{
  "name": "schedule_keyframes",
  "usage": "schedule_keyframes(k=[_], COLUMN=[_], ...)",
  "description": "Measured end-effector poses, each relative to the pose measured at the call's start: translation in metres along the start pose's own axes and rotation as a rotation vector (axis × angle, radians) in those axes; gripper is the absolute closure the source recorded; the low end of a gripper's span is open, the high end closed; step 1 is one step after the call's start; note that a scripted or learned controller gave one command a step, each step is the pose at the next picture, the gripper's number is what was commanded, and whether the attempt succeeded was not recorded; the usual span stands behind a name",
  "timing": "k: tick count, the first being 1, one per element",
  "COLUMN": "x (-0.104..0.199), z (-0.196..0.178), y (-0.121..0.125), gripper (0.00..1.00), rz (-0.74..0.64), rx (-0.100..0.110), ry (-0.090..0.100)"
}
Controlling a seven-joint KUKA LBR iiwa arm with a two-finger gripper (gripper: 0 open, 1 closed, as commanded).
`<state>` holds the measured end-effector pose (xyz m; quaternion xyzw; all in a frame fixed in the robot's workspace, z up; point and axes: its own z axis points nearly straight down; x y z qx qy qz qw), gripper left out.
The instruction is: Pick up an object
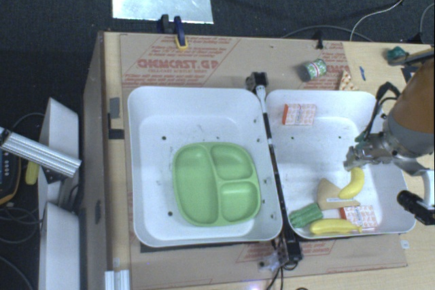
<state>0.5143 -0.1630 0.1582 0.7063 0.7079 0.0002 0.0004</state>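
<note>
The right bin (319, 139) holds several small objects. A short yellow banana-shaped piece (353, 184) lies near its right side, touching a tan wedge (329, 191). My gripper (361, 154) hangs just above the upper end of that yellow piece, on the grey arm (414, 112) that reaches in from the right. A green pickle-like object (306, 215), a long yellow banana (335, 227) and a red-and-white packet (361, 215) lie along the bin's front edge. An orange-and-white box (299, 114) sits near the back wall.
The left bin (146, 146) carries a green divided plate (217, 183). A small green-and-white can (314, 69) stands on the bench behind the right bin. A black clip (258, 82) sits on the divider between the bins.
</note>
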Motion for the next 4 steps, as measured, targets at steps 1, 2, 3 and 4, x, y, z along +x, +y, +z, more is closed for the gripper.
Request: schedule_keyframes(k=[1,2,3,4], x=[-0.032,-0.005,0.007,-0.002], z=[-0.012,0.001,0.001,-0.016], y=[0.027,0.019,-0.006,-0.021], gripper=[1.0,1.0,1.0,1.0], rz=[0.001,-0.002,0.0,0.001], rx=[-0.002,0.0,0.0,-0.001], ry=[-0.001,0.0,0.0,0.0])
